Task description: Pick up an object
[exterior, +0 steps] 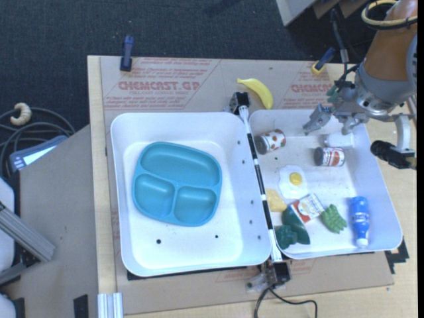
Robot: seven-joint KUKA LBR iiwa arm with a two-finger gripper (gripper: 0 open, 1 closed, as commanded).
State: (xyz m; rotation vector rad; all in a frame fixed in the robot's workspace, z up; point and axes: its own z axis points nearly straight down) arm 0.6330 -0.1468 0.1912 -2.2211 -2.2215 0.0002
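Observation:
My gripper (332, 123) hangs over the back of the right bin (387, 197), open, with nothing between its fingers. Just in front of it lies a small can with a red label (329, 156) on its side. A second red and white can (271, 140) lies near the bin's left wall. Further forward are a toy fried egg (292, 179), a yellow wedge (271, 201), a red and white packet (309, 207), two green toys (333, 218) (291, 234) and a blue bottle (358, 218).
The left bin (126, 177) holds a blue divided plate (177, 183). A yellow banana (257, 91) lies on the board behind the bins. Black clips (239, 101) join the bins at the back and front. The arm's orange band (392, 45) rises at the right.

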